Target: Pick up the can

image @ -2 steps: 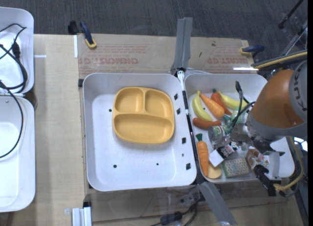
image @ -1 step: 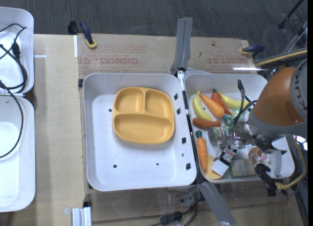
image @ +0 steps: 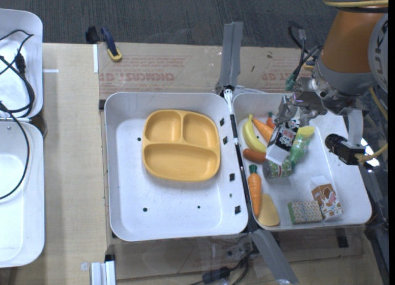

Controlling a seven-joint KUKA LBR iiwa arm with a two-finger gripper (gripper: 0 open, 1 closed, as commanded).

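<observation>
The can (image: 282, 148), with a black and white label, lies tilted in the right bin (image: 352, 182), leaning among a green bottle (image: 300, 148), a banana (image: 250, 134) and a carrot (image: 262, 128). My gripper (image: 290, 117) hangs over the back of that bin, directly above the can's upper end. Its tip is very close to the can, but whether they touch is hidden by the wrist.
The left bin (image: 123, 203) holds a yellow divided plate (image: 182, 145). The right bin also holds a second carrot (image: 255, 189), a yellow wedge (image: 269, 213), a green block (image: 303, 211) and a small carton (image: 327, 198). A metal divider (image: 231, 55) stands between the bins at the back.
</observation>
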